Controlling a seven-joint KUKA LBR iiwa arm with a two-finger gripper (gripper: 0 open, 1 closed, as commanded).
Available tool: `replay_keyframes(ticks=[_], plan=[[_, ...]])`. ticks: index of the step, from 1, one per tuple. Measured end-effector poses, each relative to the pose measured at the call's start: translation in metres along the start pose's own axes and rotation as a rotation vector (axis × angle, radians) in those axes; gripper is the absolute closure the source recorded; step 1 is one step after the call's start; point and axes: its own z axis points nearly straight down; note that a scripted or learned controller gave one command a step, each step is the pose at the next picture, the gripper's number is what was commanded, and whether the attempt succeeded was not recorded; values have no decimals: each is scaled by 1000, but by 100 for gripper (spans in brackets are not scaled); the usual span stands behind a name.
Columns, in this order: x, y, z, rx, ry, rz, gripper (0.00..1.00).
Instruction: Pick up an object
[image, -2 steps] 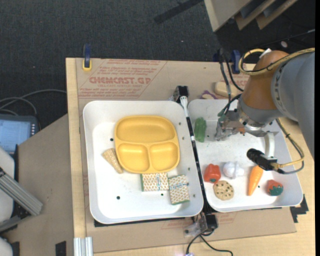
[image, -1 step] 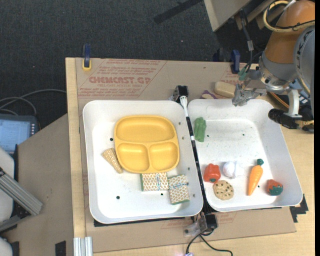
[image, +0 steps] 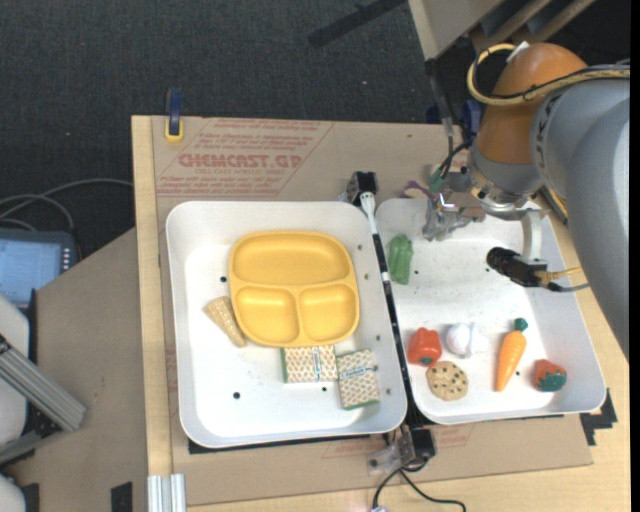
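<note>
My gripper (image: 443, 222) hangs over the back left corner of the right bin (image: 470, 292), with nothing visibly in it. Just to its left a green pickle-like piece (image: 400, 258) lies against the bin's left wall. Along the front of this bin lie a red pepper (image: 424, 346), a small white ball (image: 458, 338), a cookie (image: 446, 380), a carrot (image: 510, 356) and a red strawberry-like piece (image: 548, 375). All of these sit well in front of the gripper.
The left bin (image: 182, 300) bears a yellow divided plate (image: 295, 285), a tan wafer (image: 226, 321) and two patterned packets (image: 310, 363) (image: 358, 378). A raised rim separates the two bins. The grey arm crosses the top right corner.
</note>
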Motion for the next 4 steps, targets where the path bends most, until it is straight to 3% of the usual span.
replay_keyframes(ticks=[1, 2, 3, 4], plan=[[-28, 3, -98, -22, -8, 5, 100], [-2, -1, -5, 2, 0, 2, 100], [-44, 2, -101, -21, -9, 6, 100], [-20, -1, -15, 2, 0, 2, 100]])
